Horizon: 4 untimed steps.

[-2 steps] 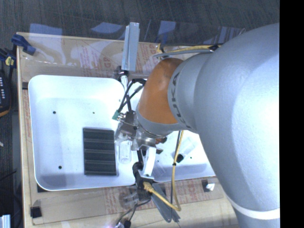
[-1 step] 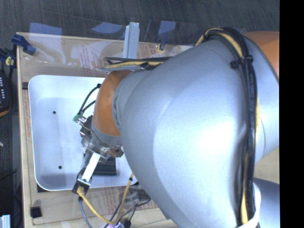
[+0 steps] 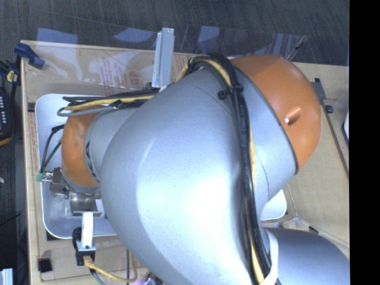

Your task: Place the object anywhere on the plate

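Looming across most of the camera view, the grey metal arm with its orange band (image 3: 196,177) reaches in from the right and covers nearly everything beneath it. Black and yellow cables (image 3: 240,135) run along its upper side and loop out to the left over the shallow white plastic bin (image 3: 44,117), of which just the left rim and a strip of floor show. The end effector (image 3: 74,200) hangs low over that bin's near left corner, seen from behind its metal mount; whether it is spread or pressed together cannot be told. The object and the plate are hidden under the arm. A light wooden desk (image 3: 332,153) shows to the right, a clear upright plastic panel (image 3: 163,55) stands behind the bin, and dark carpet (image 3: 237,5) lies beyond.
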Motion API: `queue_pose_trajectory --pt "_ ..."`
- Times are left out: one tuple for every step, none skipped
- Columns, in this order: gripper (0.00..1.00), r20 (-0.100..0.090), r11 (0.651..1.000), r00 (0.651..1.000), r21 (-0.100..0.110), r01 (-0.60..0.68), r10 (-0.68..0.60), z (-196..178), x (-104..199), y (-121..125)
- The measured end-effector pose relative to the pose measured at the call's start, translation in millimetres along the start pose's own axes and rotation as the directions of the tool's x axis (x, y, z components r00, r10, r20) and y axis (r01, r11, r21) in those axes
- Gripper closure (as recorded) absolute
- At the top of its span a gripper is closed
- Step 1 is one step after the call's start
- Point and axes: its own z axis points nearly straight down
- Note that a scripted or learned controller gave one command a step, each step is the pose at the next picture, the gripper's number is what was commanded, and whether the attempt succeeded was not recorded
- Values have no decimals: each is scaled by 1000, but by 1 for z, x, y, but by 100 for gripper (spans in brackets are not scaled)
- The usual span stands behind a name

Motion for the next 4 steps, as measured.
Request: queue_pose_trajectory --pt "100 2 956 956 0 293 -293 -128 -44 7" --pt "100 2 954 954 4 298 -298 -117 -46 60" --pt "100 3 992 992 3 126 -126 -87 -60 122" --pt "100 3 944 944 1 -331 331 -101 -18 139"
